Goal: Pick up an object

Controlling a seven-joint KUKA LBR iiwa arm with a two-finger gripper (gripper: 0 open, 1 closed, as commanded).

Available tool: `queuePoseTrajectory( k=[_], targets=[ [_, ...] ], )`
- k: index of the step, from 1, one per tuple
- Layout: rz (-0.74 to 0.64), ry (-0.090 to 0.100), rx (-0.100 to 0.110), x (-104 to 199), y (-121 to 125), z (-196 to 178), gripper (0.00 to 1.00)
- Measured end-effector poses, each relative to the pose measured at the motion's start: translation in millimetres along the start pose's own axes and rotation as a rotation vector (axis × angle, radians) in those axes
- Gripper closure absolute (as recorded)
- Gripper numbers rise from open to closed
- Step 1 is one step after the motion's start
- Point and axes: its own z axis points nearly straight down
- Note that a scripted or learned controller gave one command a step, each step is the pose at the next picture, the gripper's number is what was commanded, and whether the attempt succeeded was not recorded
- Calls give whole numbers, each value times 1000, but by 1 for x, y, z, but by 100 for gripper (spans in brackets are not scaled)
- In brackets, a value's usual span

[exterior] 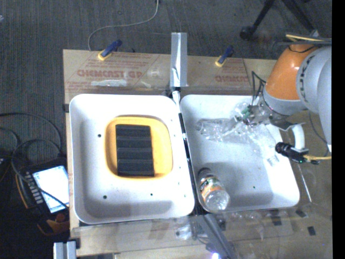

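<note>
Gripper (247,114), open or closed I cannot tell, sits at the right bin's (269,190) one o'clock, perhaps touching crinkled clear plastic (218,129); a glossy cylindrical bottle (213,192) lies at seven.

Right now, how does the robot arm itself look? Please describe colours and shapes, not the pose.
The arm is thick, rounded and grey. Above the wrist sits a bulging orange band. A thin dark cable loops beside it towards the gripper, which is small and pale; its details are too blurred to tell.

The brown bench (129,75) bears 2 white bins: left bin (86,124) beside right bin (269,189).
</note>
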Motion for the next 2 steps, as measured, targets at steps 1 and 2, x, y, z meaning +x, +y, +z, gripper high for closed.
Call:
queuePoseTrajectory(
  k=[1,2],
  targets=[
    [-334,-15,16,32,52,11,0],
    [-151,5,12,28,13,-80,0]
  ],
)
